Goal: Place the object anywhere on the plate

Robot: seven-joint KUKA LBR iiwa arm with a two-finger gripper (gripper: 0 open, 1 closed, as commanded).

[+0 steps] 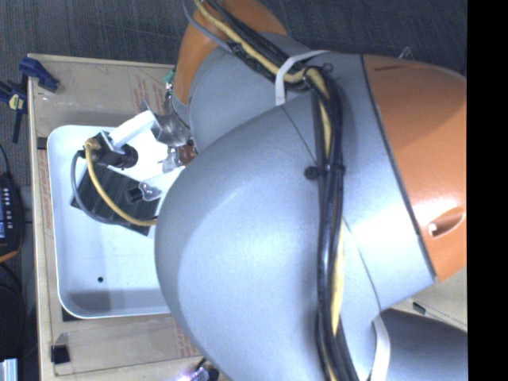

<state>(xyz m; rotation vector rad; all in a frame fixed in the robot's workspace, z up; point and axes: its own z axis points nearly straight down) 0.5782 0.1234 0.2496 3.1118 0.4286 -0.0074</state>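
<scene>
A black, ribbed, flat plate lies in the left white bin, toward its far left side. My gripper hangs over the bin's upper right part, just right of the plate. A small reddish-brown thing shows at the gripper's tip; I cannot tell whether it is held. The large grey and orange arm hides the bin's right side and everything further right.
A tiny dark speck lies on the bin floor near the front. Blue clamps sit on the wooden bench's far left corner. A black device stands at the view's left edge.
</scene>
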